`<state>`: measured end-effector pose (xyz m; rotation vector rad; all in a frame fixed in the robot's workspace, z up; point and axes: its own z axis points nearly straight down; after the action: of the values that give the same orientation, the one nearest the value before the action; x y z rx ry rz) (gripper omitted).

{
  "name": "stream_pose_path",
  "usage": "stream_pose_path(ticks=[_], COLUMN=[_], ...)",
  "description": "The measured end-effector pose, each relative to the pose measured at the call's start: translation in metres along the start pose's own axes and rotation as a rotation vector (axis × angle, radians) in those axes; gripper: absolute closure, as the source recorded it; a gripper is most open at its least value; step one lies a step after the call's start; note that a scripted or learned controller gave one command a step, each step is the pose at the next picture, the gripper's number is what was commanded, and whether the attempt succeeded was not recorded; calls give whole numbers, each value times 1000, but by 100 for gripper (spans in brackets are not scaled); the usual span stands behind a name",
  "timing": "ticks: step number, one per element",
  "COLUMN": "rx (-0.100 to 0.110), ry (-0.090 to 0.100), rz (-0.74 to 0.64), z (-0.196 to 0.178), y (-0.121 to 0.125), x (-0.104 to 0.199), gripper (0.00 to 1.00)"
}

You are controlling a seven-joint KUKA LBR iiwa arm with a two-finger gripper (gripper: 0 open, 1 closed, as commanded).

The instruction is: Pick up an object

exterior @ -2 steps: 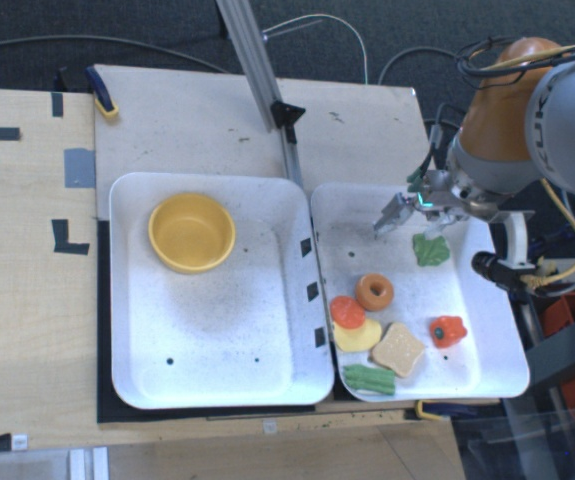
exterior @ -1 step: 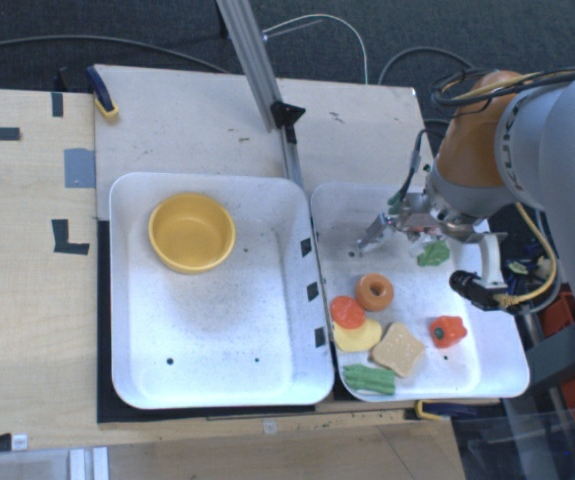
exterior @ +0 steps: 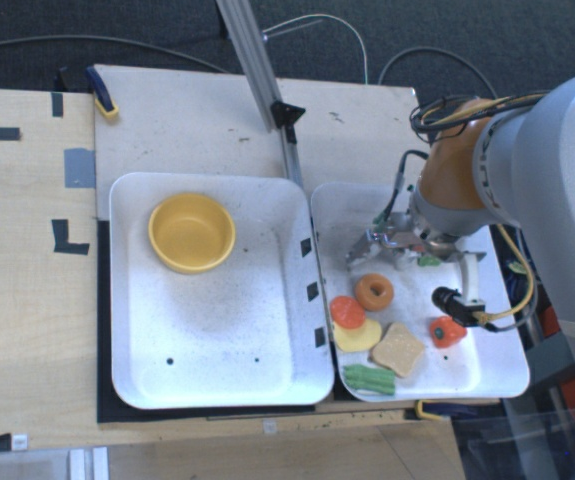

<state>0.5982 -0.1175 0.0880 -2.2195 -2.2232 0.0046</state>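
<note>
The right bin (exterior: 497, 373) holds several toy foods: a brown doughnut (exterior: 374, 291), a red-orange round piece (exterior: 347, 312), a yellow piece (exterior: 358, 336), a tan bread slice (exterior: 399, 350), a green piece (exterior: 369, 379) and a small red piece (exterior: 446, 332). My gripper (exterior: 385, 245) hangs low over the bin's upper middle, just above the doughnut. Its metal parts (exterior: 359, 255) point left and down. I see no object between them. A small green item (exterior: 429, 261) peeks out beside the wrist.
A yellow bowl (exterior: 192, 231) sits in the upper left of the left bin (exterior: 132, 368). A slanted metal pole (exterior: 257, 58) rises from the bench behind the bins. Cables loop around the arm's orange band (exterior: 452, 168).
</note>
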Motion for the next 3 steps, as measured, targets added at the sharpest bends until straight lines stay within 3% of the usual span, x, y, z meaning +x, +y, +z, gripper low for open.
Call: stream_pose_path(ticks=[1,3], rx=[1,-7], ry=[2,1], rz=[-1,0], z=[-11,-118], y=[0,1], x=[1,5], gripper=[100,100])
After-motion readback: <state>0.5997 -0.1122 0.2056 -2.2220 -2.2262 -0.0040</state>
